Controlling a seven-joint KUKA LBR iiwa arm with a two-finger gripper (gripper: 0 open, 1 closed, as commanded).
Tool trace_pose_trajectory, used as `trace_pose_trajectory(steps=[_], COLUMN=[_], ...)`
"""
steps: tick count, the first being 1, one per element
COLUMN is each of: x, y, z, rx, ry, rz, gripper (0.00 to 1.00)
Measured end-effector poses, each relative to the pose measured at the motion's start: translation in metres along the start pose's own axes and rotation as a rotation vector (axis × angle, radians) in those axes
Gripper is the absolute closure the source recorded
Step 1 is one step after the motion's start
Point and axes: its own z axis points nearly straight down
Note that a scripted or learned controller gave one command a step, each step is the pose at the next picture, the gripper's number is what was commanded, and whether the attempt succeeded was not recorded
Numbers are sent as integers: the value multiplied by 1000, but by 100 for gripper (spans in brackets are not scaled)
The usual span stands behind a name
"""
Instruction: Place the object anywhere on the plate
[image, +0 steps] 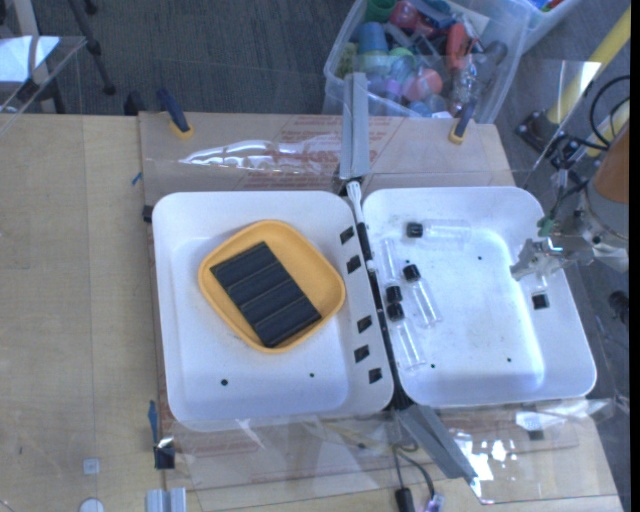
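The yellow plate (222, 300) lies in the left white bin (190, 390), turned cornerwise to the bin's walls and nearer the back wall than the front; the dark ridged slab (265, 293) rests flat on the plate, covering most of its middle, its long sides running slantwise and its lower right corner close to the plate's rim; the slab touches nothing but the plate. To the right of the plate, past the seam where a row of small black tabs (358, 295) runs, sits the right white bin (560, 370); several clear tubes with black caps (420, 290) are scattered in the part of that bin closest to the plate, and one more capped tube (437, 231) lies further back. The gripper (535, 262) hangs well apart from the plate, at the right bin's far wall, with a small black piece (540, 300) just below it; whether the gripper is spread or pressed together cannot be told at this size and slant. Behind the plate, beyond both bins, a clear tub of coloured items (430, 50) stands off the bench (60, 300).
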Motion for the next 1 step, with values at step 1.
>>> trace_pose_trajectory(steps=[1], x=[0], y=[0], z=[0], rx=[0], ry=[0], rz=[0], gripper=[0])
